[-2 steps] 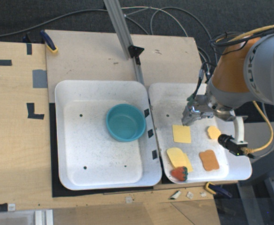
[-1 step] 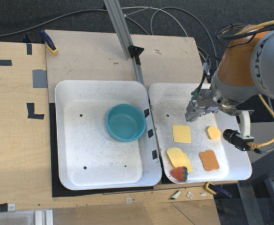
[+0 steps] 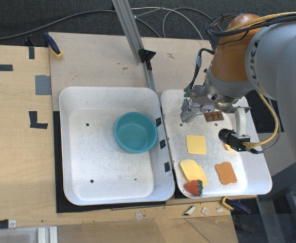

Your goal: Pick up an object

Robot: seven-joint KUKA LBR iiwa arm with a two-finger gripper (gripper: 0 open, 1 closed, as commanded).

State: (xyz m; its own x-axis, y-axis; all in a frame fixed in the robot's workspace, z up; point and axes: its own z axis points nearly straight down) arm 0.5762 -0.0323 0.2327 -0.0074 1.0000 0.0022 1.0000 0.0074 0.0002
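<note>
Claw hangs near right bin's left rim, grip state unclear; flat yellow square lies just below it.

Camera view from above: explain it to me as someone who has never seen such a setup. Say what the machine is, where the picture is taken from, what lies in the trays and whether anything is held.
The picture comes from a fixed camera above a bench, looking down at a slant. The big grey machine with an orange band is a robot arm reaching in from the right. Its gripper, a two-finger claw, hangs over the right shallow white bin. I cannot tell whether it holds anything.

The left shallow white bin contains a round teal bowl. The right one has a flat yellow square, a pale yellow wedge, a red strawberry-like piece, an orange slab and a small brown block near the gripper.
</note>
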